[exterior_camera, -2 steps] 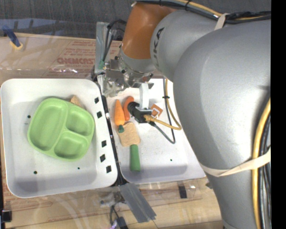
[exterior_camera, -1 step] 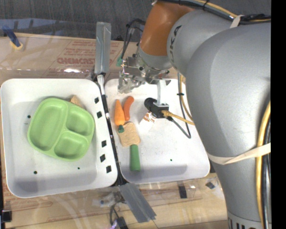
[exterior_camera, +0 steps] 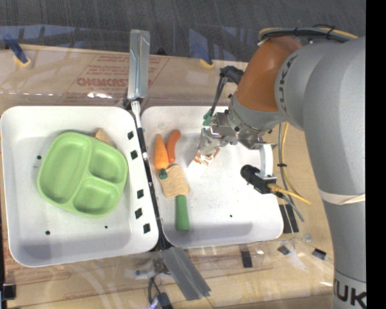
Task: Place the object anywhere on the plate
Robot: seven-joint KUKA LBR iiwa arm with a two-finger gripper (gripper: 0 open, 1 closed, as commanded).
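The gripper [exterior_camera: 211, 140] hangs over the right bin [exterior_camera: 244, 221] with a small orange-and-white packet [exterior_camera: 206, 156] at its fingertips, apparently pinched between nearly closed fingers, well apart from the green plate [exterior_camera: 82, 171] in the left bin [exterior_camera: 26, 237].

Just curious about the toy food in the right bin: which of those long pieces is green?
The cucumber-like stick, lying nearest the bin's front edge below the tan bread slice. The two carrot-like pieces above it are orange.
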